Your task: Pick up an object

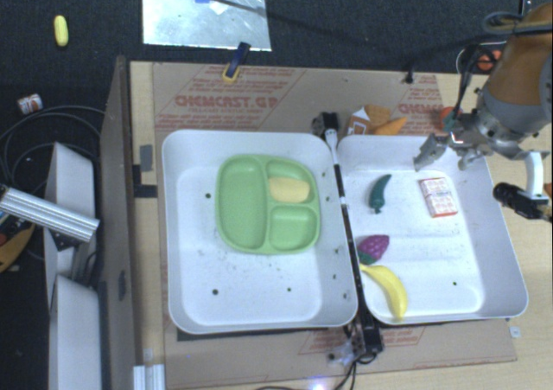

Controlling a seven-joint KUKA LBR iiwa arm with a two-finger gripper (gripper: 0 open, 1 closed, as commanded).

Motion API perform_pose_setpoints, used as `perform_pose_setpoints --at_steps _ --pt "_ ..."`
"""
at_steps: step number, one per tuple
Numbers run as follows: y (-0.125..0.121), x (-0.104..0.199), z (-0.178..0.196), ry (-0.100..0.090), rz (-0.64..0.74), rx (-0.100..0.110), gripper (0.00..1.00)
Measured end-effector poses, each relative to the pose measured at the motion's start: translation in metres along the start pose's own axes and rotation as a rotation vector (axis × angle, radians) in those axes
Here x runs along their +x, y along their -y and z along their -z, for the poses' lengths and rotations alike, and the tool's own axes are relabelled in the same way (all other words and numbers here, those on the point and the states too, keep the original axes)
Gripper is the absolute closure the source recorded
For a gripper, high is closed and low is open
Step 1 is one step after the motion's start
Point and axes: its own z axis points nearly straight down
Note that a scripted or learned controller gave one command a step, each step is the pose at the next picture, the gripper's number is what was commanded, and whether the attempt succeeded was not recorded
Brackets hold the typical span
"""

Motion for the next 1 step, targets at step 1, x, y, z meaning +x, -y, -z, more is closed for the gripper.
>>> perform_pose_setpoints --at_steps 1 --pt "-0.0240 0.0562 -0.0966 -0.004 0.006 0.007 0.00"
